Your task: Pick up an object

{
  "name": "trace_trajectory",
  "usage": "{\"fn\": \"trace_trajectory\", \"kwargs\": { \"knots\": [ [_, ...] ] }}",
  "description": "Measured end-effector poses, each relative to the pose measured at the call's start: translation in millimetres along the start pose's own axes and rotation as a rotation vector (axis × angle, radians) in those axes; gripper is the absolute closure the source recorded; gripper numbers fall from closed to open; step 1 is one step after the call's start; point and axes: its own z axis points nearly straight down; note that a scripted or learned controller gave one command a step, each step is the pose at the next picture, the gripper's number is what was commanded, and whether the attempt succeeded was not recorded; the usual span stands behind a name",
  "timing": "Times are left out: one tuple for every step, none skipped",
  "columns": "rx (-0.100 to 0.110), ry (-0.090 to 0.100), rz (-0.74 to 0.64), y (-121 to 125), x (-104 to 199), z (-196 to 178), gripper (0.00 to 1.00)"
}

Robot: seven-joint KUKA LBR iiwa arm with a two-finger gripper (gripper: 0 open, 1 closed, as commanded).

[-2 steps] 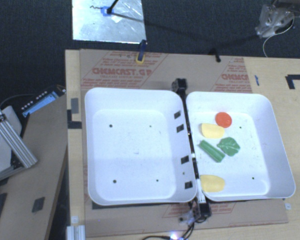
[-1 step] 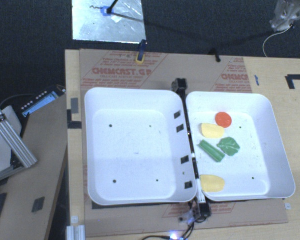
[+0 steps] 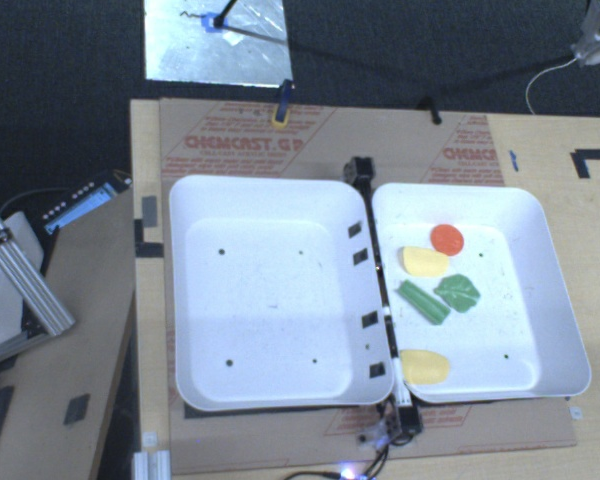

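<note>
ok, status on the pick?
Five pieces in right bin, none lifted: red disc, two yellow, two green. Green pair touching.

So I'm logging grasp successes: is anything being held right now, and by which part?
Nothing is held. All five items lie loose in the right bin: red piece, two yellow pieces, green stick, green leaf.

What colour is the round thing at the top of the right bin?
Red-orange; the round piece shows clearly in the camera view.
</note>
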Motion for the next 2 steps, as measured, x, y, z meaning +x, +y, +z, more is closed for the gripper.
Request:
{"fn": "trace_trajectory", "kwargs": {
  "knots": [
    [0.013,0.005,0.007,-126,-24,78,1.00],
    [-0.004,-0.002,-0.004,-50,-28,56,1.00]
  ]
}}
